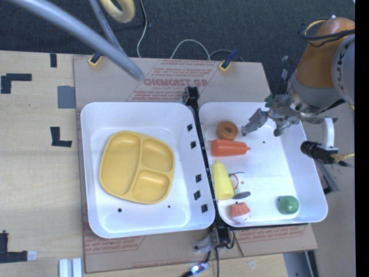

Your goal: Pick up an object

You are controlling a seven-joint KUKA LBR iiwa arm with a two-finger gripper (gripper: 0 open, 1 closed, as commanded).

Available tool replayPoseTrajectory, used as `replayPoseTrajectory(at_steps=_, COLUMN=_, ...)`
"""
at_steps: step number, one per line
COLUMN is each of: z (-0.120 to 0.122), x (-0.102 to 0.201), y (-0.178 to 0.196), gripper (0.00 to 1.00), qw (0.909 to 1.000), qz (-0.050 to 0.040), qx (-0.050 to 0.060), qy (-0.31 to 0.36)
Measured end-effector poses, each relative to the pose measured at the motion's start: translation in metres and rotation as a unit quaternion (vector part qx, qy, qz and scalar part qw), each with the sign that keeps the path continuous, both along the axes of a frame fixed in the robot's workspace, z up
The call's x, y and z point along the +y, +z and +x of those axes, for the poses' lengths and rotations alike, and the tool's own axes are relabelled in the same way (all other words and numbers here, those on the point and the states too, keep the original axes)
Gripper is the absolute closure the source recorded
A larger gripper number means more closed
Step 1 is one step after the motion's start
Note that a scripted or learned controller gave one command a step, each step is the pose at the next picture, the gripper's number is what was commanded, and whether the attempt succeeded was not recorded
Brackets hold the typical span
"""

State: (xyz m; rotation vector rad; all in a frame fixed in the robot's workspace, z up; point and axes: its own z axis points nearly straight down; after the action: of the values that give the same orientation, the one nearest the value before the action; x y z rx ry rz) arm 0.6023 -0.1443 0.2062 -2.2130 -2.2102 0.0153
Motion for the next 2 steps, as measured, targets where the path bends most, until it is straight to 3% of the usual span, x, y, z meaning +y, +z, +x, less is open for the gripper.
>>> replayPoseTrajectory(at_steps=1, z=0.002, x=0.001, y=0.008, gripper=0.0, qw=1.0, qz=-0.001, qx=-0.006, qy=0.002)
replayPoseTrajectory(at_steps=2, z=0.001, x=0.003, y=-0.059, gripper=0.0, qw=1.0, qz=-0.0011, qx=-0.004, qy=0.001)
